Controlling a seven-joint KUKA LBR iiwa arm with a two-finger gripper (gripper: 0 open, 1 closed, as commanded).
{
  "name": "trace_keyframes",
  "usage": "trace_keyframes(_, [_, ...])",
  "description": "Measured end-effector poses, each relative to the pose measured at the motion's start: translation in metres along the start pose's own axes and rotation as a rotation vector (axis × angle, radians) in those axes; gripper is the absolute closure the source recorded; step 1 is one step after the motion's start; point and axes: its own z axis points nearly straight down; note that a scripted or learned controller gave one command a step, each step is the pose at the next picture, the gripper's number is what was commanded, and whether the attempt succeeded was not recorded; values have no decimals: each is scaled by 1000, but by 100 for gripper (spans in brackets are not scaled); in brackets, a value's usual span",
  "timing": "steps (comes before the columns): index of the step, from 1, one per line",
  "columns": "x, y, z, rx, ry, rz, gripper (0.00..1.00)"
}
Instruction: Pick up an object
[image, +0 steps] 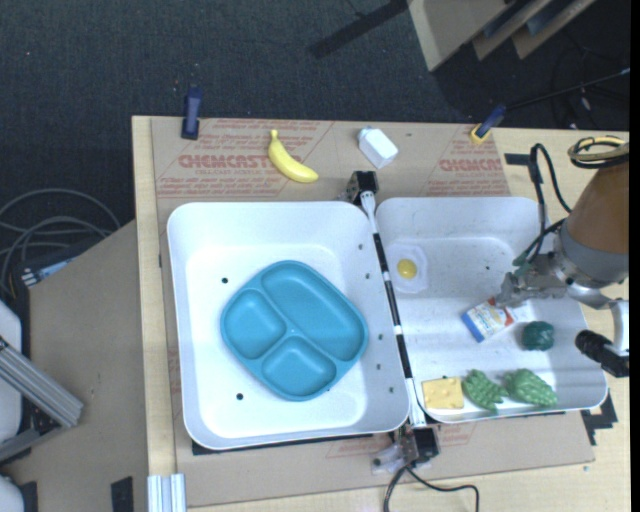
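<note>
Table (150, 300) of pale wood, overlaid with printed cardboard, carries two shallow white bins side by side. The left bin (200, 260) holds a blue plastic tray (292, 328) with three compartments, lying flat near its middle. The right bin (450, 215) holds the smaller things: a small white-and-blue carton with red print (487, 320) near the centre, a dark green round object (538, 336) just beside it, two leafy green toy vegetables (505, 389) and a yellow square block (443, 394) along the near wall, and a small yellow round piece (406, 268) near the left wall. The grey arm with its orange band (600, 225) reaches in from the right, its tool (517, 287) low over the carton; whether it is open or closed cannot be told. Behind the bins a yellow toy banana (290, 161) and a small white block (378, 147) lie on the cardboard.
</note>
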Motion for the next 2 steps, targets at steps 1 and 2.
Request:
trace_keyframes(1, [0,0,0,1,0,0,0])
trace_keyframes(2, [-15,-68,10,3,4,-2,0])
